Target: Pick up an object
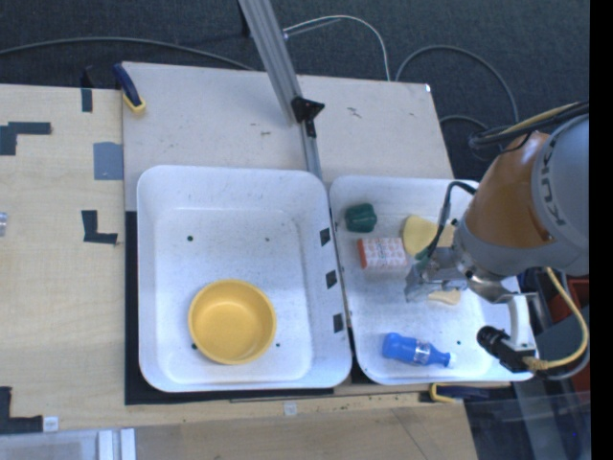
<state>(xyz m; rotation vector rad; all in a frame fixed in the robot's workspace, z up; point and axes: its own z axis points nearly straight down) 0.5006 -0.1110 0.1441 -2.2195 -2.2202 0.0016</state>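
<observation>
Blue-yellow clamp (129, 88), grey pole (271, 41)

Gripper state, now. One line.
Gripper: low in the right bin, beside the yellow object; open or shut cannot be told from this view.

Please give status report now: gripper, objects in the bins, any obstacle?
Gripper low in right bin, grasp cannot be seen. Pale yellow piece beside it; red-white box, green block, blue bottle lie free. Yellow bowl in left bin.
</observation>
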